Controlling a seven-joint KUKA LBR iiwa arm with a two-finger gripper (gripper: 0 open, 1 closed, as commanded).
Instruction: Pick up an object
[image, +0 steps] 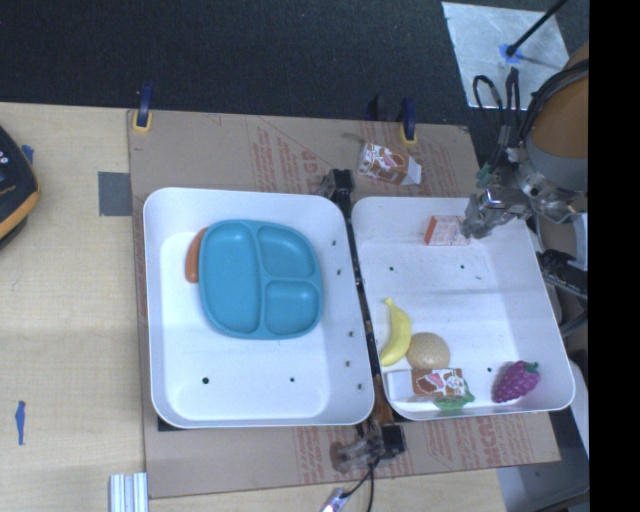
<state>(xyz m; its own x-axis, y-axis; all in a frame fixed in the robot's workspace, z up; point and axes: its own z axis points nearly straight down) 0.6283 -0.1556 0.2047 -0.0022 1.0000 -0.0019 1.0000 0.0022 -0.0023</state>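
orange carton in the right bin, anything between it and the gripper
Nothing visible does. The gripper sits at the far end of the right bin, right beside the small orange carton. The banana, bun and grapes all lie at the near end.

My arm (560, 125) comes in as a rounded grey body with a broad orange band curving across it, the orange glossy and catching some light. Below the band the wrist narrows into pale grey and silver metal parts, blocky and layered, with darker seams between them. Thin black cables loop beside me, one arcing up past the band and others trailing along my side. My gripper (483, 212) is a small cluster of grey and metallic pieces with dark edges, its fine detail too blurred to make out, including any screws or markings.
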